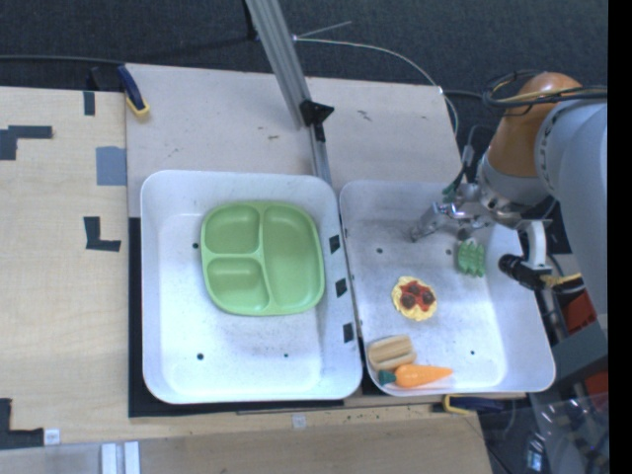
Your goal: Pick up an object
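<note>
Arm enters from the right, wrist over the right bin's [513, 358] far right part; gripper [441, 222] sits low over the bin floor near the far edge, metal fingers splayed apart and released, nothing between them; a small green toy [470, 258] lies just beside the gripper, toward the bin's right wall, apart from the fingers as far as the slant allows a reading; a round yellow pizza-like toy with red topping [416, 297] lies near the bin's middle; a tan bread-like toy [389, 350] and an orange carrot toy [423, 374] lie together at the near left corner, carrot touching or nearly touching the bread; left bin [168, 363] carries a green divided plate [263, 258] in its far half. Judgement: step in hand is the approach, grasp not yet made; no object lifted; nearest candidate is the green toy. Next move calls for shifting the open fingers over that toy so that they straddle it, lowering to the floor, then closing; risk is a nudge toward the wall rather than a capture, as the toy is small and sits close to the rim.
</note>
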You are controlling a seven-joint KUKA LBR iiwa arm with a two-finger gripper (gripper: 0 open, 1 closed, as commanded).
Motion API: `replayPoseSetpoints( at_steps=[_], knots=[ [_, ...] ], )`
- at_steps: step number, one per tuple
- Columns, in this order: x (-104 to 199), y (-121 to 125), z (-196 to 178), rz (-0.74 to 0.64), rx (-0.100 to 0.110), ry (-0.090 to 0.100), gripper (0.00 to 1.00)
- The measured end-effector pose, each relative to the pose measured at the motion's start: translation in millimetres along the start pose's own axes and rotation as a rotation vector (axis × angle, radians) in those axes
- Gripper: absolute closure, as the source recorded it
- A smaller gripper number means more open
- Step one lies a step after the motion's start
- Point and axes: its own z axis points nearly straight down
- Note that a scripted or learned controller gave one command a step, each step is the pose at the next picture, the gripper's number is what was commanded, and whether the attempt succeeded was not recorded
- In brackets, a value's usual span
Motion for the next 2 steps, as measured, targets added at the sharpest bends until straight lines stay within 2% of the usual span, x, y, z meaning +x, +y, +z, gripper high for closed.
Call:
replayPoseSetpoints(
  at_steps=[1, 2],
  knots=[
    [0.5, 0.7, -12.7, -0.001, -0.001, 0.000, 1.00],
    [3.3, 4.1, -76.3, 0.001, -0.008, 0.001, 1.00]
  ],
)
